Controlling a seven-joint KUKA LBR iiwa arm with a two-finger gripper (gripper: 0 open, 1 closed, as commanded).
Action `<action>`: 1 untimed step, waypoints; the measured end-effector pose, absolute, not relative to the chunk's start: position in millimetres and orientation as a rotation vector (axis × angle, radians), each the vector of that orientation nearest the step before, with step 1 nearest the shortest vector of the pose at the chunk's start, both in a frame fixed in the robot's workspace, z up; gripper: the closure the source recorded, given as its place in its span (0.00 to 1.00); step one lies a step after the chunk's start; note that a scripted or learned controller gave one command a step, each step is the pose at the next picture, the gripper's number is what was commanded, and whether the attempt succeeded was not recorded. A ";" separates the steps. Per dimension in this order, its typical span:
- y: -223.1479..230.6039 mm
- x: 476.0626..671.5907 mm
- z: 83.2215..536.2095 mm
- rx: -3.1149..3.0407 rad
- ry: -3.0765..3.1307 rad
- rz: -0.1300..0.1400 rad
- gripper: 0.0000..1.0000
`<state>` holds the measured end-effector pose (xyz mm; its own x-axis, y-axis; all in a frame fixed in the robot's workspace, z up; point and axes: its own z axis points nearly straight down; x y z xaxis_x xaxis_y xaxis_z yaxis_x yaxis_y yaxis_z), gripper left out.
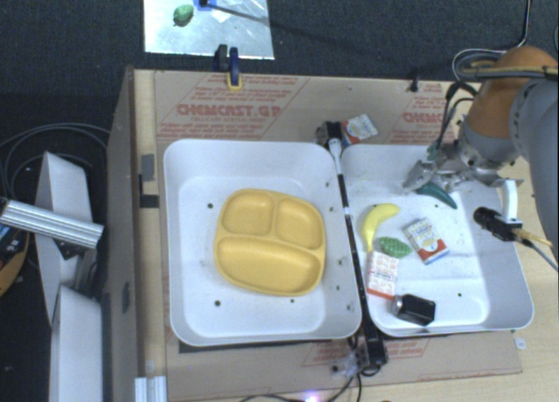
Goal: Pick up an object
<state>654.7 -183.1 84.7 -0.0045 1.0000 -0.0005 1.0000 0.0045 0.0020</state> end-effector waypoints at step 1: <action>-204.9 669.4 85.9 2.219 2.227 0.003 0.00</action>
<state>669.4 -204.9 85.9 -0.0036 1.0000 0.0029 1.0000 0.0036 -0.0005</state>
